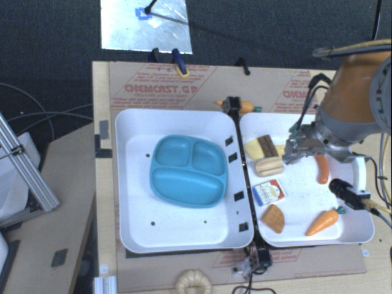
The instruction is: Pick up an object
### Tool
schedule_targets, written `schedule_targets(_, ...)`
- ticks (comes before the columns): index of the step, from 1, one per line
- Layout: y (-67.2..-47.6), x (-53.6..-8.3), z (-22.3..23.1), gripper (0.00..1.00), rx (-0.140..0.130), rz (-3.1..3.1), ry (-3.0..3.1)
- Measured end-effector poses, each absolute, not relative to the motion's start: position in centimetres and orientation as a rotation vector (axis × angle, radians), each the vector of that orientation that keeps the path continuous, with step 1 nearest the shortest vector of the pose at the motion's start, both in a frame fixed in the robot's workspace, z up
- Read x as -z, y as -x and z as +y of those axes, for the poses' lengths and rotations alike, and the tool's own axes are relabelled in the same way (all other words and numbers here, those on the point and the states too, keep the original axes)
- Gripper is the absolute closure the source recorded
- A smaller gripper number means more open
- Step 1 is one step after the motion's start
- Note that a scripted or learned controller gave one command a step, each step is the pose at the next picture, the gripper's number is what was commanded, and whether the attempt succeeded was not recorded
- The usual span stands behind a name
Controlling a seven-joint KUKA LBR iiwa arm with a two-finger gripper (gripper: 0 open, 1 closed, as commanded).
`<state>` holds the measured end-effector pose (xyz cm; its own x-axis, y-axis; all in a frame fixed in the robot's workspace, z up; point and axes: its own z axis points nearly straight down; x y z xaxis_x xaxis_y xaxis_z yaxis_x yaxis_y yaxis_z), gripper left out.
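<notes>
Grey claw [293, 150], grip state unclear, hovers beside the bread roll [268, 166]; it should centre squarely before closing.

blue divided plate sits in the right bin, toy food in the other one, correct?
Not quite. The camera view shows the blue divided plate in the left bin; the toy food, such as the carrot, lies in the right bin.

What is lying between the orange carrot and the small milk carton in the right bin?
In the camera view, bare white bin floor separates the orange carrot from the small milk carton.
</notes>
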<state>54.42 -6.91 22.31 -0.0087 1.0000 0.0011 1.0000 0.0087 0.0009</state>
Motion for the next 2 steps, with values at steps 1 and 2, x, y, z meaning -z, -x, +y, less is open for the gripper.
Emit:
schedule_targets(1, -54.5, -22.3, -3.4, 1.00, 0.002, -2.229, 2.214)
schedule_targets(2, -55.6, -23.4, -3.0, 1.00, 0.003, -2.229, 2.216)
